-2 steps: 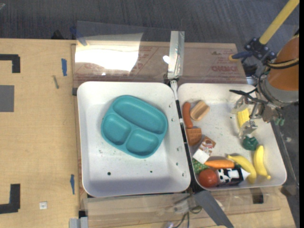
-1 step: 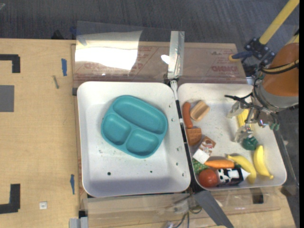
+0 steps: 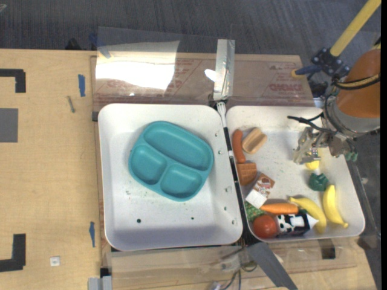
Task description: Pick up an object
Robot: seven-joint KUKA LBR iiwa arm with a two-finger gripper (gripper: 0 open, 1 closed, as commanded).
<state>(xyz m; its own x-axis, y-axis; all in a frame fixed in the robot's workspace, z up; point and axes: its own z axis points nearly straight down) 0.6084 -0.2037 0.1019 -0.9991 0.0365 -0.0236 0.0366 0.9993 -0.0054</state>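
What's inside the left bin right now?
The left bin holds one teal divided plate, tilted slightly, with nothing showing in its three compartments. A few dark specks dot the bin floor. Whatever lies beneath the plate is covered.

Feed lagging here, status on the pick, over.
Claw low in right white bin, over small yellow piece. Dark green toy and two yellow bananas close by. Teal divided plate alone in left bin.

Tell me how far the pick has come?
Done: the tool has reached over the right bin, near its far right side. In hand: nothing visibly gripped. Left: grasping and lifting an item; the bananas and carrot lie in the bin.
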